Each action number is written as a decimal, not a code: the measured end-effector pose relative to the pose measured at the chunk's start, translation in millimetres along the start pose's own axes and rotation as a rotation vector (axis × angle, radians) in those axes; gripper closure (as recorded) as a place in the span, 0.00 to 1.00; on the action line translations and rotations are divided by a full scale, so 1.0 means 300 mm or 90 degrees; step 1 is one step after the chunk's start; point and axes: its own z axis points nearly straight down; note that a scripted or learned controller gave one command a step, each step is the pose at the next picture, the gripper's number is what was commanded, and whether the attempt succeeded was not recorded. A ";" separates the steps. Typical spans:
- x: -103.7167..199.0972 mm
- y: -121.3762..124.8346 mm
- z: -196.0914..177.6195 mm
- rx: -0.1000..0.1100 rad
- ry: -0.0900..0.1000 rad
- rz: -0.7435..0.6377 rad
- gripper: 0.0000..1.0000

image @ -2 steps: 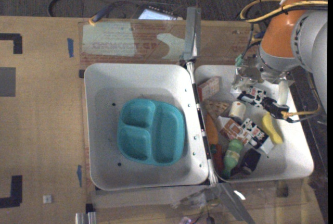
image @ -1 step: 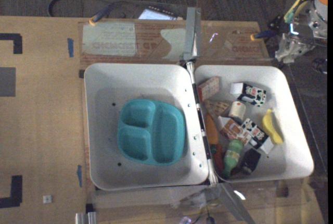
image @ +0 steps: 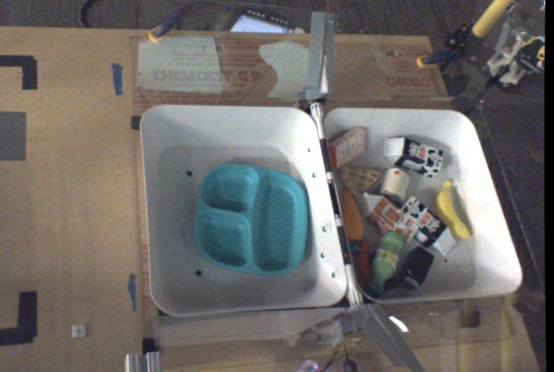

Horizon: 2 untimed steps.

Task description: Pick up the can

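Since jaw state cannot be told from this view, plan from the can (image: 396, 185). It is a small pale cylinder near the middle of the right bin (image: 490, 189). A cow-print carton (image: 420, 156) sits just beside it at 1 o'clock, another carton (image: 421, 221) at 5 o'clock and a banana (image: 453, 210) at 4. Best bet is to descend vertically with jaws wide, straddling the can across its 9–3 line, avoiding the cartons.

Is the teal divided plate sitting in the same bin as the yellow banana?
No, the teal divided plate lies in the left bin, while the yellow banana lies in the right bin among other items.
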 end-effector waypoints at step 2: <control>-0.105 -0.548 0.395 0.004 -0.001 0.196 1.00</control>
